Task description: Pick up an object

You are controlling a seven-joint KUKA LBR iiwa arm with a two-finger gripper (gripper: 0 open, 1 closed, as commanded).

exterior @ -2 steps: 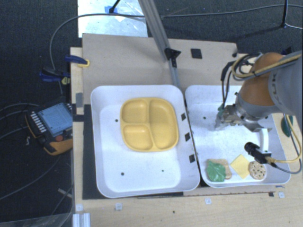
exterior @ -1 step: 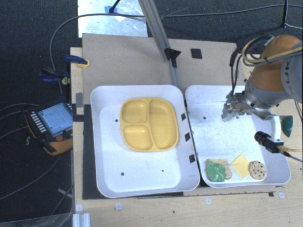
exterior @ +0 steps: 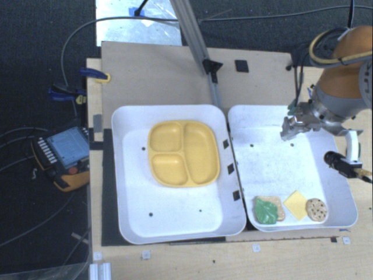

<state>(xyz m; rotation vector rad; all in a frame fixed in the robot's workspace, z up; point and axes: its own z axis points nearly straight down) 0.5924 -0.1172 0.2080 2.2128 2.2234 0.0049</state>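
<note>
My fingers [exterior: 289, 130] look like dull grey metal. The white bins [exterior: 131, 214] below me seem smooth, faintly glossy plastic, the yellow tray [exterior: 183, 153] matt plastic (softly sheened), and the desk [exterior: 157, 74] matt brown board.

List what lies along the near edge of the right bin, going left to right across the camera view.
Green leafy piece on a slice of toast → yellow cheese slice → round cookie, all in the right bin.
</note>
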